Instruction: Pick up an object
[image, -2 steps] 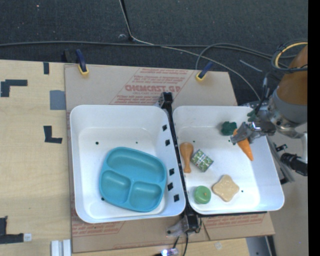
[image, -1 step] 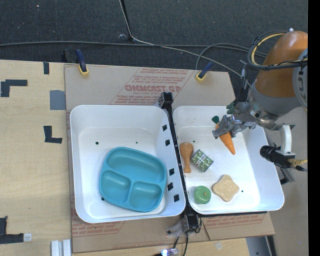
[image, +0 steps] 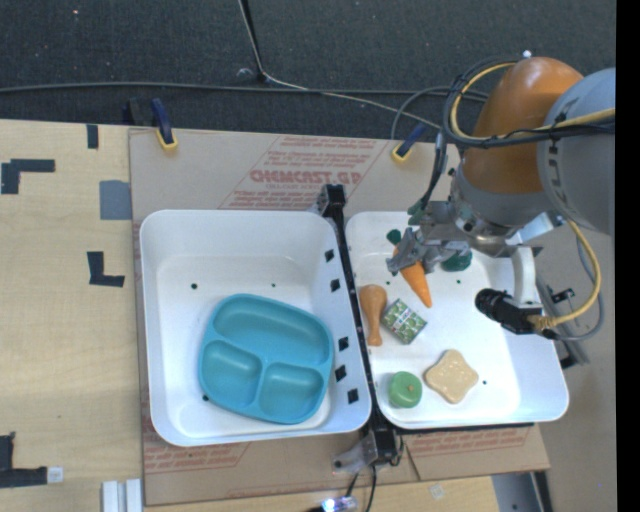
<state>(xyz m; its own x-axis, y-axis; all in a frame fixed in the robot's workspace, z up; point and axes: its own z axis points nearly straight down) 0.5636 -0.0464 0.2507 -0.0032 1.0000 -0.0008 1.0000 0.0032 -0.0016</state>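
Two shallow bins of smooth white plastic, the left bin (image: 165, 300) and the right bin (image: 530, 395), with a faint sheen. They rest on a matt brown cardboard sheet (image: 300, 165) printed in red, laid on a pale wood-look surface (image: 60, 330). In the left bin lies a glossy blue plastic tray (image: 265, 357). The right bin holds a smooth orange plastic-looking carrot (image: 417, 285), a matt tan biscuit-like piece (image: 451, 376), a green round piece (image: 404, 388) and a printed green-and-white block (image: 403, 321). The arm (image: 540, 120) has a shiny orange band and smooth grey casing.
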